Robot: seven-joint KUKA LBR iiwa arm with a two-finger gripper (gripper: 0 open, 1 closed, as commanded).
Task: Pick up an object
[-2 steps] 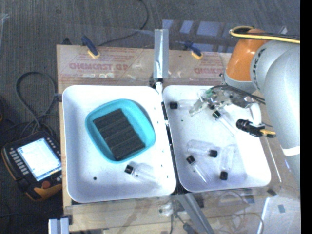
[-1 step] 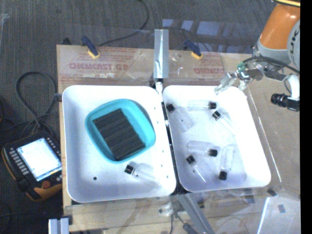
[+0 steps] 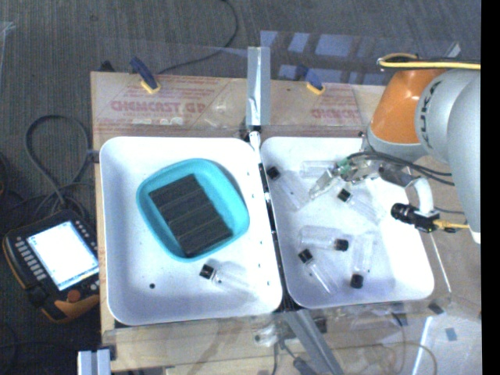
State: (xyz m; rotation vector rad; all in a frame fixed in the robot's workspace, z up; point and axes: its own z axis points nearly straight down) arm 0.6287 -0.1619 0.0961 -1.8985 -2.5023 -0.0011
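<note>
Hand (image 3: 344,172) sits low in upper part of right shallow white bin (image 3: 406,283), w/ a clear plastic vial w/ black cap (image 3: 341,194) just below it. Can't tell hand's state. More clear vials (image 3: 316,268) lie nearer the front, apart from hand.

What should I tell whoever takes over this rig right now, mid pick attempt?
Gripper: low over the upper part of the right bin, among the clear vials; finger state cannot be read, and nothing is seen to be held.
Right bin: several clear vials with black caps, one by the gripper, others lower at and, one near the divider.
Left bin: blue dish holding a black ribbed pad, plus one vial below it.
Done: arm brought to the vials. Left: grip one and lift.
</note>
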